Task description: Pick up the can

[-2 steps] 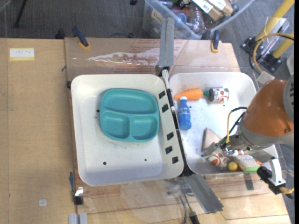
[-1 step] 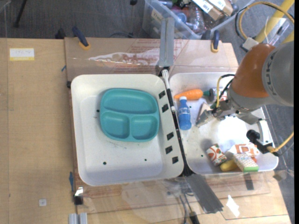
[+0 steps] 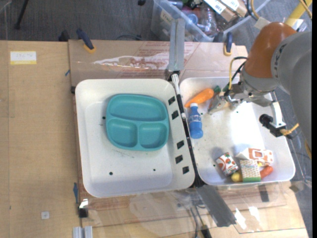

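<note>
1. The can (image 3: 226,164), small with a red and white label, is seen lying on its side at about 6 o'clock in the right bin (image 3: 237,128), touching the cartons (image 3: 254,163) at 5 o'clock.
2. The gripper (image 3: 221,101) sits at 11 o'clock, beside the orange carrot (image 3: 200,96); its opening and any hold cannot be told.
3. Travel toward 6 o'clock is required, passing the blue bottle (image 3: 195,122).
4. Approach from the can's 9 o'clock side is judged best, cartons probably crowding the other.
</note>
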Action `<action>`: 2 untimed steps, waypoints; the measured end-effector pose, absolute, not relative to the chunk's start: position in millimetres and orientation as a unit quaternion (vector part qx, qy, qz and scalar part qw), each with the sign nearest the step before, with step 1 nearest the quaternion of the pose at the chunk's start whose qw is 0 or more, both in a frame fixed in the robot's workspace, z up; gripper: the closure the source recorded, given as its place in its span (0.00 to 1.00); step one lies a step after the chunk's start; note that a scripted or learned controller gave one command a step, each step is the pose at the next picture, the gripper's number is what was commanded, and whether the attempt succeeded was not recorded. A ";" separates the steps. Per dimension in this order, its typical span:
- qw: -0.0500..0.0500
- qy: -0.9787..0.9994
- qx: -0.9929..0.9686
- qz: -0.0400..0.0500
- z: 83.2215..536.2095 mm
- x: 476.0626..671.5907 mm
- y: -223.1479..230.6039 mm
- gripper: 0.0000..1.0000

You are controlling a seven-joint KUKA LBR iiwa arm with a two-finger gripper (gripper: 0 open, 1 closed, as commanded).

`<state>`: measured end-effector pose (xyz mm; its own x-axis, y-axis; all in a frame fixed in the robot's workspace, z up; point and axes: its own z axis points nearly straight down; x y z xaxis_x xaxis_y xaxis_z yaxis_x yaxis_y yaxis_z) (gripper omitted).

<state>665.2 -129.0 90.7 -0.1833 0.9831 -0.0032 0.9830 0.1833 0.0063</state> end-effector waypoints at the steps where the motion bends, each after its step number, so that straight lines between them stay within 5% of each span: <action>1: 0.003 0.745 0.668 0.002 93.0 576.2 -130.1 0.00; 2: 0.010 0.739 0.674 0.006 91.7 503.7 -147.1 0.00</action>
